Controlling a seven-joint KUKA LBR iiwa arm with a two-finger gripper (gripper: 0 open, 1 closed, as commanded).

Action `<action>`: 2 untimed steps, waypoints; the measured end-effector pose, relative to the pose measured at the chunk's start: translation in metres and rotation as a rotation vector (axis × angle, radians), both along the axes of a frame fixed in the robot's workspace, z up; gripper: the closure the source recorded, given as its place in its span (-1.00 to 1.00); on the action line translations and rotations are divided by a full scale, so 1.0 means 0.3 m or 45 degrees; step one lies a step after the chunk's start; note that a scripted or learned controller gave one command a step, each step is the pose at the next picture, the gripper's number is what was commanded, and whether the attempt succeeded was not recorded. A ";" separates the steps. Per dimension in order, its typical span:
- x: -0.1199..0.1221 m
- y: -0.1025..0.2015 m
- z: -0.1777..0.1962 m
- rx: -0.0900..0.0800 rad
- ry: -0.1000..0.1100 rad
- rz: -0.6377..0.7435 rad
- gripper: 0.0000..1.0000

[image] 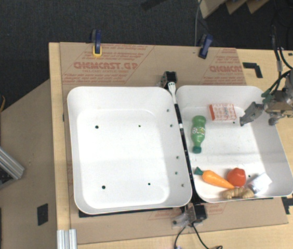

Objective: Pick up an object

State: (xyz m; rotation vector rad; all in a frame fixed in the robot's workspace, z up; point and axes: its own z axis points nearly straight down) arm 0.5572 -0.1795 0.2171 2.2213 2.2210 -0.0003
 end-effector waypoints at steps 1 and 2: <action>0.281 -0.009 0.315 -0.007 -0.021 0.005 -1.00; 0.269 -0.010 0.331 -0.005 -0.007 0.003 1.00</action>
